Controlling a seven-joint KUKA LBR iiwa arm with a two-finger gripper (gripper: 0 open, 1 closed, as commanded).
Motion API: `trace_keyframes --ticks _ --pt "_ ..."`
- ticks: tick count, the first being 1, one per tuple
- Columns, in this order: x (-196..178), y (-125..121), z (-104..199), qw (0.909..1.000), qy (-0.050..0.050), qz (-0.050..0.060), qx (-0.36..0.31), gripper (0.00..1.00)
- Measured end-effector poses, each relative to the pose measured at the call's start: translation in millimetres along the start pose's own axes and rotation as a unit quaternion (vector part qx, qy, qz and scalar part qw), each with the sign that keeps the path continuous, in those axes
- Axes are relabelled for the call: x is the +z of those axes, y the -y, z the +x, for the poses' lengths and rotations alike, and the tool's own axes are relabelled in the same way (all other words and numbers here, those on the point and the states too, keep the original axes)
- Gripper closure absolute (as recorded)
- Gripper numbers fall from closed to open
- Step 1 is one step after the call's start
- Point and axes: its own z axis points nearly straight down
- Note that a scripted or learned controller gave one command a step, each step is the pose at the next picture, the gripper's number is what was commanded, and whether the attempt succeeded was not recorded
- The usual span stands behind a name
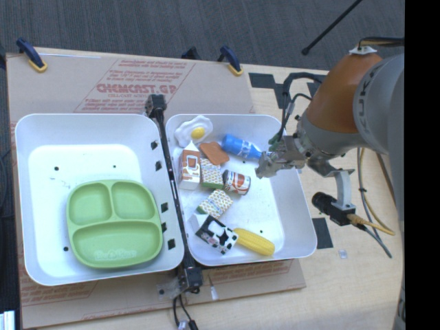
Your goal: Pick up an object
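My pincer (267, 165) hangs at centre right of the frame, over the right bin (297, 212), just beside the blue bottle (240, 146). Whether it is open, I cannot tell; I see nothing gripped. Judgement: no object lifted yet; grasp and lift remain.

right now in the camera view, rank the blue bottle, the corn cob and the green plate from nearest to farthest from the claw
1. Blue bottle: in the right bin, just left of the claw and nearly touching it.
2. Corn cob: at the near edge of the same bin, well below the claw in the picture.
3. Green plate: over in the left bin, farthest by a clear margin.
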Motion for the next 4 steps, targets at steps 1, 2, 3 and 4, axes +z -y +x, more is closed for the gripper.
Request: trace_keyframes --ticks 1,2,3,4 --pt "12.7 -33.9 -17.8 1.0000 0.000 -0.001 -0.001 1.00" --pt "7.0 -9.2 -34.1 1.0000 0.000 0.000 0.000 1.00" --pt "9.1 -44.3 -31.1 1.0000 0.000 -0.002 0.000 1.00" --pt "-7.3 10.4 -33.6 1.0000 0.000 -0.001 0.000 1.00"
